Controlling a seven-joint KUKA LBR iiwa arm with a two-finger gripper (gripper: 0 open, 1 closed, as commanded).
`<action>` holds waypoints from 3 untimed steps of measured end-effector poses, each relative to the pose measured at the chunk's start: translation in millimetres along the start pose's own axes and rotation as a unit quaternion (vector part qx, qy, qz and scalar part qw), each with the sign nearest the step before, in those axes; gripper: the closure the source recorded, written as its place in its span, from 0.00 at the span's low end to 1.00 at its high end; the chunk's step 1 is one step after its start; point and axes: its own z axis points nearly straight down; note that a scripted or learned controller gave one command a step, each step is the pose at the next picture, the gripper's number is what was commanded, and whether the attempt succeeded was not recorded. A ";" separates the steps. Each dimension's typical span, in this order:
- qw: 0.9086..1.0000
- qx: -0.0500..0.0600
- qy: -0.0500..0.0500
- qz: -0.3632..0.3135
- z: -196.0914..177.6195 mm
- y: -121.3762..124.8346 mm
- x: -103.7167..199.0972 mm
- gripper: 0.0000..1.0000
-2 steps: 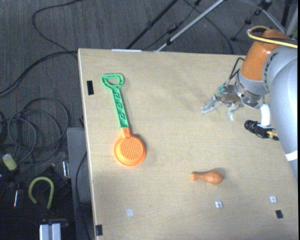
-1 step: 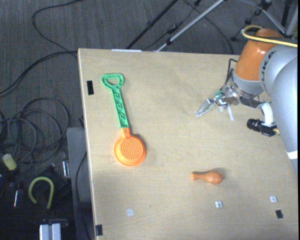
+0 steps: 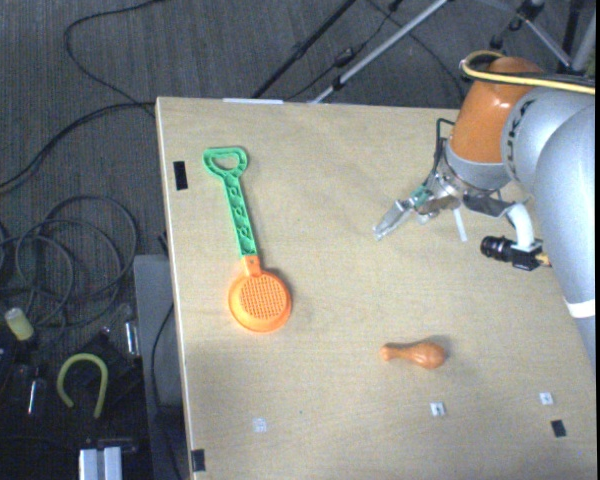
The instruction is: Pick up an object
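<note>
You had the gripper tilted low over the bare tan wooden surface, fingers slightly spread and pinching nothing, well apart from both the small orange pear-shaped toy near the front and the green-handled orange strainer at left.

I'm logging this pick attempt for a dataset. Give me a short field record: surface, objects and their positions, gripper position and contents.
surface: tan board
object 1: green-handled strainer with orange head, on the board's left part, handle pointing away from the camera
object 2: small orange pear-shaped piece, lying nearer the camera, right of centre
gripper: right of centre, apart from both objects
held: nothing visible between the fingers
</note>
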 end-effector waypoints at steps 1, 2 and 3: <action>1.000 0.000 0.000 0.000 0.1 0.0 0.0 0.00; 1.000 0.000 0.000 0.000 0.1 0.0 0.0 0.00; 0.993 -0.001 0.000 -0.116 -0.3 18.1 45.6 0.00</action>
